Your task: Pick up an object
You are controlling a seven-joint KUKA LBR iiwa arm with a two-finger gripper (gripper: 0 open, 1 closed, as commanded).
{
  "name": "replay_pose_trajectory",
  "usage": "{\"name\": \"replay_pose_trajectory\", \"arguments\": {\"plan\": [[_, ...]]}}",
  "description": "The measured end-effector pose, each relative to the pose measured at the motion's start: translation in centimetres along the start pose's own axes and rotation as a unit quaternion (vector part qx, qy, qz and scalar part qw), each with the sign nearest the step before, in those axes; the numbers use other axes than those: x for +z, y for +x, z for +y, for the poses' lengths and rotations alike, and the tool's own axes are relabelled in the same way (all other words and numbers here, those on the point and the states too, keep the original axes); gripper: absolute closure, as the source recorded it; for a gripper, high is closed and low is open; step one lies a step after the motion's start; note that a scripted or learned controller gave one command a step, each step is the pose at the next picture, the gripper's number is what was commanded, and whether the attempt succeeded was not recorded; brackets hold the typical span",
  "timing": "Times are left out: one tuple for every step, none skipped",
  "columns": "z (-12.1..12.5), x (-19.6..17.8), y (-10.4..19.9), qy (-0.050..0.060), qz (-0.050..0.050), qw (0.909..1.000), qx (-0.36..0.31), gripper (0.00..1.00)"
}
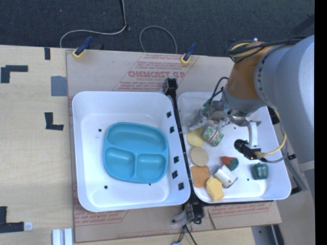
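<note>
Robotics lab or test cell, not a home. Pale wood-grain counter point(30, 152) marked with black tape pieces point(14, 72). Printed cardboard sheet point(148, 75) fastened at its far edge by blue-and-yellow spring clamps point(82, 48). Two white bins point(82, 137) side by side on the sheet, joined by black clips. Loose cables point(122, 14) trail over dark carpet-like floor point(204, 9) behind. Grey industrial arm point(291, 86) with orange band reaches in from the right.
</note>
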State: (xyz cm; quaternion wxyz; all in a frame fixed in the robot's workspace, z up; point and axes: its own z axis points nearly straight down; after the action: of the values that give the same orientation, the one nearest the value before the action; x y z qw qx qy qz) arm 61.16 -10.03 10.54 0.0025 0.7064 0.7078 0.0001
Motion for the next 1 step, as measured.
{"name": "replay_pose_trajectory", "arguments": {"plan": [[-0.76,1.55,-0.07,0.004,0.001,1.0,0.0,0.0]]}}
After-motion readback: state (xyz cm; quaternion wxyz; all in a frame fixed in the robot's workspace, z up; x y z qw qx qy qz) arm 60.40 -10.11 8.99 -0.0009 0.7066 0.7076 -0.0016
